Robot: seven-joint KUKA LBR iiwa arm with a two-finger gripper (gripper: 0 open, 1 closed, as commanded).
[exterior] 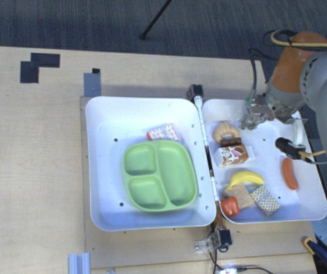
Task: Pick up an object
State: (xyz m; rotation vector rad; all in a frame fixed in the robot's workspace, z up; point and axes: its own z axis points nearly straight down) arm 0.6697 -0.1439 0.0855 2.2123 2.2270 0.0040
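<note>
My gripper [252, 119] hangs over the far part of the right bin [318, 210], a little right of a tan pastry [225, 131]; I see nothing held in it. In front of the pastry lies a brown snack in a clear packet [232, 154]. Nearer the front are a yellow banana [245, 178], a slice of toast [242, 196], a red tomato-like piece [230, 208] and a checkered packet [265, 201]. A red sausage [290, 173] lies by the bin's right wall.
The left bin [103, 153] holds a green divided plate [160, 175] and a red-and-white packet [163, 133] just behind it. The bins meet along a central rim [204, 153]. My grey arm with its orange band [292, 67] covers the right bin's far right corner.
</note>
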